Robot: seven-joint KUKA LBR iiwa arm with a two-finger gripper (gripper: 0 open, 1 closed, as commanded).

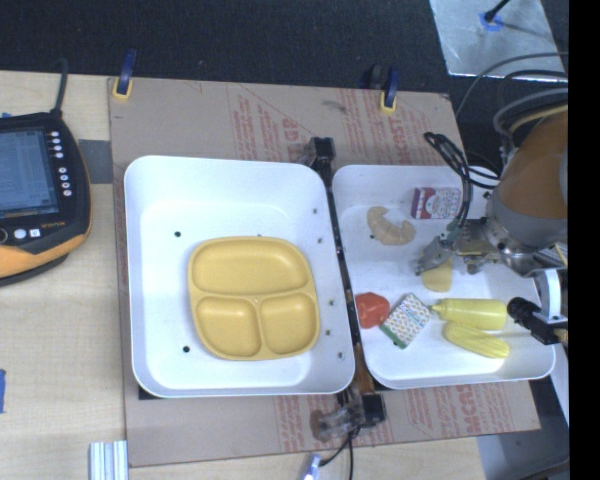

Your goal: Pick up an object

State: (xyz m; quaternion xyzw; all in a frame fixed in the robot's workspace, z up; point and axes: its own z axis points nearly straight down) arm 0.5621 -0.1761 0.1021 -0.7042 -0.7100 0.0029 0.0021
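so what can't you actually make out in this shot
- Fingers: too small and dark in the camera view to tell open from shut, or whether they touch the pale yellow piece below.
- Small carton: print too blurred to read.
- Arm: cut off at the right.
- Handheld screen: cut off at the left edge, text unreadable.

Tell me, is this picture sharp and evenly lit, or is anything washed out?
Camera view: lighting even, shadows soft; the white bins look bright, nearly washed out, though the yellow tray reads clearly; the arm at the right edge is slightly blurred, and small items are soft.
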